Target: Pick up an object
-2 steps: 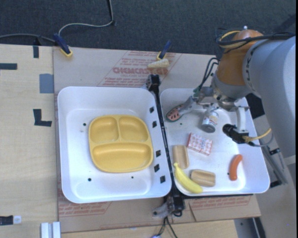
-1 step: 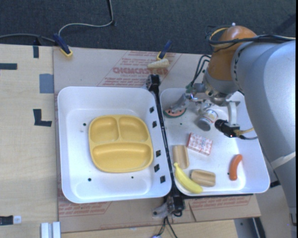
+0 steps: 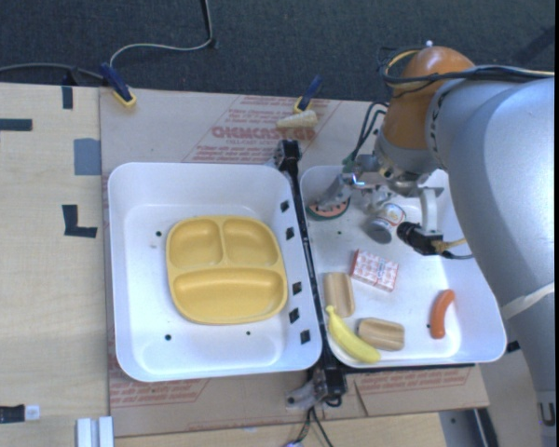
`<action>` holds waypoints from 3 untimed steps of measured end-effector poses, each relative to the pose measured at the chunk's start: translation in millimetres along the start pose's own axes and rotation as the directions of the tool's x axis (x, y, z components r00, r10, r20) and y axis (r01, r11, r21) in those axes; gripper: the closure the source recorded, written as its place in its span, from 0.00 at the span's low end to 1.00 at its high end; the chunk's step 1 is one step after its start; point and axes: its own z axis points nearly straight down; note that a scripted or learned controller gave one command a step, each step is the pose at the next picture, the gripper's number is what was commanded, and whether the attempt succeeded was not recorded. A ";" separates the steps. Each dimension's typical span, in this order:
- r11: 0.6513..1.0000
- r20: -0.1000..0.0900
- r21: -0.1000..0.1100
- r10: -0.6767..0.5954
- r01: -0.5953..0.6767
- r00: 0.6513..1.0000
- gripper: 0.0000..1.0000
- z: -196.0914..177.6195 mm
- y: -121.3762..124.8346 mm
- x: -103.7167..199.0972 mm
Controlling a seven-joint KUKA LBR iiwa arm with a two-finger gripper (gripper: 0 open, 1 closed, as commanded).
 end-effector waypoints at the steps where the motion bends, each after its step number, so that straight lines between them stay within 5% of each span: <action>1: 1.000 0.001 -0.001 0.000 0.000 1.000 0.00 0.0 0.1 0.3; 2: 1.000 -0.002 -0.008 -0.001 0.000 1.000 1.00 -10.6 1.9 2.6; 3: 1.000 -0.009 -0.001 -0.003 0.003 1.000 1.00 -91.6 -19.7 27.9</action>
